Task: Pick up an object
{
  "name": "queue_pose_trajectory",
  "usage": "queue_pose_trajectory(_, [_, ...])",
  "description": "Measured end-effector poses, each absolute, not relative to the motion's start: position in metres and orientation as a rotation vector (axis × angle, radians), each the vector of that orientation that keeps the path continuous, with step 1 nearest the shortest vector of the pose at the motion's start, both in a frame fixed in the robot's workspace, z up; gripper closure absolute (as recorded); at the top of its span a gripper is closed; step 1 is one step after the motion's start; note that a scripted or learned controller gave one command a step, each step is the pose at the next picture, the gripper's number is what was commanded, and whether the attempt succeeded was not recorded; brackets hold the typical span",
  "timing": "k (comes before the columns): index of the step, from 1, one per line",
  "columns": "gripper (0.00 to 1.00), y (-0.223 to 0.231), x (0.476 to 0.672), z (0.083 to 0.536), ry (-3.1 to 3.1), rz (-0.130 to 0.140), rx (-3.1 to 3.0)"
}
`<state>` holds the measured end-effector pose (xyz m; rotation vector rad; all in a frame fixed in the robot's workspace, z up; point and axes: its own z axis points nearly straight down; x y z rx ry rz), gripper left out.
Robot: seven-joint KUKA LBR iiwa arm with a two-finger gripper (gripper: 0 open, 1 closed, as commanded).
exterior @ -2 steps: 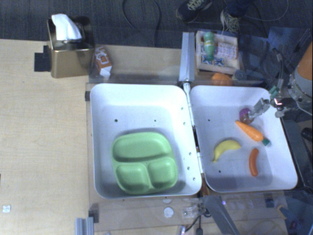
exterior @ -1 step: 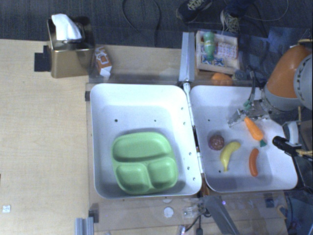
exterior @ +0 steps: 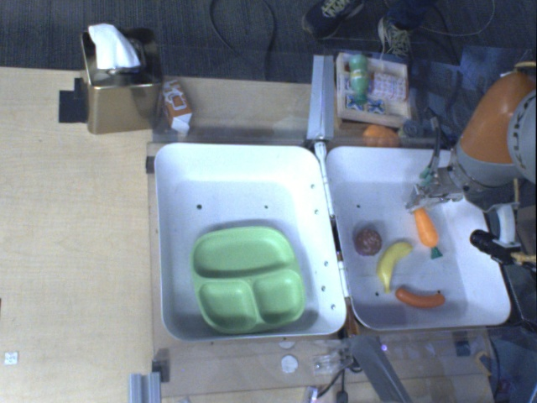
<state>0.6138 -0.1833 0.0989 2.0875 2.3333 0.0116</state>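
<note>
The right bin [exterior: 470, 309] holds several toy foods. An orange carrot [exterior: 426, 228] lies near its middle right, a yellow banana [exterior: 392, 261] below and left of it, a dark round fruit [exterior: 367, 240] to the left, and an orange-red sausage [exterior: 419, 297] near the front. My gripper [exterior: 430, 191] hangs over the bin's upper right part, just above the carrot's top end. Nothing is seen held in it. The grey arm with its orange band [exterior: 495, 124] comes in from the right.
In the left bin [exterior: 176, 183] lies a green divided tray [exterior: 248, 280]. Behind the bins stand a brown tissue box [exterior: 117, 78], a small carton [exterior: 176, 106], a toy package [exterior: 372, 86] and an orange ball [exterior: 382, 134]. A metal divider [exterior: 331, 217] separates the bins.
</note>
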Motion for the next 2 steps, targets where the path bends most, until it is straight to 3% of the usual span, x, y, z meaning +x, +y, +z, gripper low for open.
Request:
queue_pose_trajectory(1, [1.0, -0.164, 0.601, 0.249, 2.343, 0.003, 2.085])
queue_pose_trajectory(2, [1.0, -0.058, 0.637, 0.237, 2.791, 0.004, 1.432])
